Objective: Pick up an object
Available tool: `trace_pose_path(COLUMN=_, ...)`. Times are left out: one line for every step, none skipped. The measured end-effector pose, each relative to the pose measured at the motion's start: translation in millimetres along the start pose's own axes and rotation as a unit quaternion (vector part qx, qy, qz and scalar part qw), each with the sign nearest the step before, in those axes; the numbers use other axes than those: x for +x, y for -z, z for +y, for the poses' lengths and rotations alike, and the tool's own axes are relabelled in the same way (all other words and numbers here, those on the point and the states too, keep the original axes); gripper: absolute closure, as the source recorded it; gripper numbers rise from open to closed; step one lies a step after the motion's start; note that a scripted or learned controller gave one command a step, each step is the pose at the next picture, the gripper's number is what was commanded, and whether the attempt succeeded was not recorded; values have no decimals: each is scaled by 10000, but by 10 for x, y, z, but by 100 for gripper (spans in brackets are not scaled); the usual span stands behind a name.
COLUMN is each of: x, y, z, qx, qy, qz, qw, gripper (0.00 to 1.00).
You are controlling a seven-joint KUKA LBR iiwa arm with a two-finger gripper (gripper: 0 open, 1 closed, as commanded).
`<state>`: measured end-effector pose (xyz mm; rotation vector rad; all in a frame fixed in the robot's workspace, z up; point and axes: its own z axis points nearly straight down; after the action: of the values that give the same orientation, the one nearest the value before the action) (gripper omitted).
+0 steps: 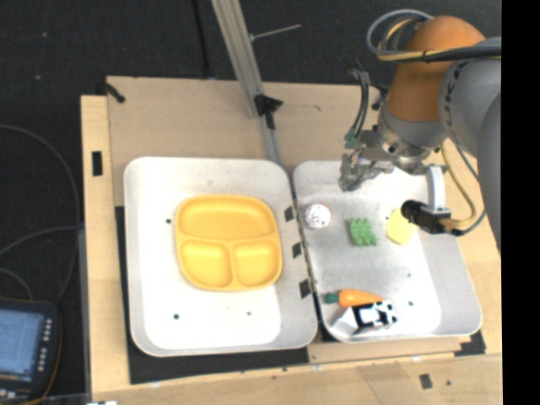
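Objects for picking lie in the right bin (439, 310), as we see in the camera view. A white ball (317, 216) sits near that bin's left wall. To its right we find a green studded block (364, 232), and further right a pale yellow piece (399, 227), the two close together but apart. At the bin's near edge an orange carrot-shaped toy (358, 297) lies just above a black-and-white item (371, 316), touching or nearly so. The left bin (152, 226) holds a yellow three-compartment tray (228, 241), resting flat near its centre. The grey arm (472, 91), with its orange band (430, 66), reaches in from the right. Its gripper (354, 174) hangs over the far left part of the right bin, above and apart from the ball and the block. We see nothing between its tips, and we cannot tell whether the claw is spread or pressed together. A slanted metal post (240, 57) rises behind the bins.
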<state>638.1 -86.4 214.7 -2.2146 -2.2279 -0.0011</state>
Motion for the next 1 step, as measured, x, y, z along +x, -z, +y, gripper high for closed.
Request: trace_pose_path(x=569, y=146, z=41, qx=-13, qy=11, qz=5, qw=10000, gripper=100)
